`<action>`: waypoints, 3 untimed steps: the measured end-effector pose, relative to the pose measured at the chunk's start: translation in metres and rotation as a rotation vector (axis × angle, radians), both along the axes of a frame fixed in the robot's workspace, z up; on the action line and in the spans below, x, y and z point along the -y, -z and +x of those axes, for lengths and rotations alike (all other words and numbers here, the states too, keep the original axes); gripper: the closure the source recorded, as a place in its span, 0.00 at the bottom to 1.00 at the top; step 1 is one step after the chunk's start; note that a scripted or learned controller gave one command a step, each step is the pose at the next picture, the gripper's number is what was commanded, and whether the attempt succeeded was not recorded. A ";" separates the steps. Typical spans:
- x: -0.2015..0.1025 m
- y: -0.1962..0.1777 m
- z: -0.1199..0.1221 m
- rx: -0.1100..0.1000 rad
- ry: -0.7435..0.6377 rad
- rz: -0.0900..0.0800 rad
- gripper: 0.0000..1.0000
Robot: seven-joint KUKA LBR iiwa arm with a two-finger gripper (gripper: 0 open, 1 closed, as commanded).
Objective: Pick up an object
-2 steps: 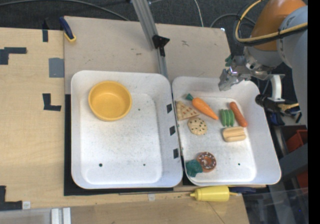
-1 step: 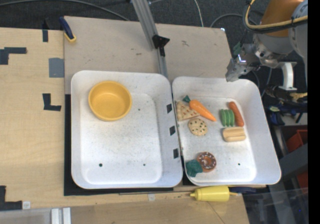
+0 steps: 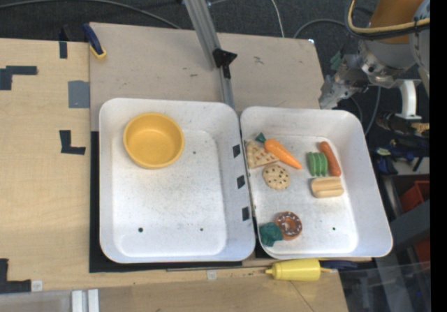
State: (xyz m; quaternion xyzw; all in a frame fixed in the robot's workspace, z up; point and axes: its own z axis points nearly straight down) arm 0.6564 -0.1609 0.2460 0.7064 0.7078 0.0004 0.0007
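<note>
The right bin [image 3: 342, 230] holds several toy foods: an orange carrot [image 3: 283, 153] over a tan cracker [image 3: 257, 157], a chip cookie [image 3: 276, 177], a green pea pod [image 3: 316, 164], a red sausage [image 3: 330, 158], a tan bread block [image 3: 327, 187], a frosted donut [image 3: 288, 224] and a green piece [image 3: 269, 234]. A yellow bowl [image 3: 154, 139] sits upright in the back left of the left bin [image 3: 174, 220]. My gripper [image 3: 334, 91] hangs just beyond the right bin's back right corner, apart from every object.
A yellow bottle [image 3: 297, 270] lies on the bench in front of the right bin. A grey pole [image 3: 201, 14] slants down to the back rim between the bins. Cables trail behind the bins.
</note>
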 end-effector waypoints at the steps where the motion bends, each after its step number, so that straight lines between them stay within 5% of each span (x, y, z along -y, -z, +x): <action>1: -0.057 0.006 -0.026 -0.004 -0.004 0.002 1.00; 3: -0.164 -0.007 -0.069 -0.004 -0.005 0.002 1.00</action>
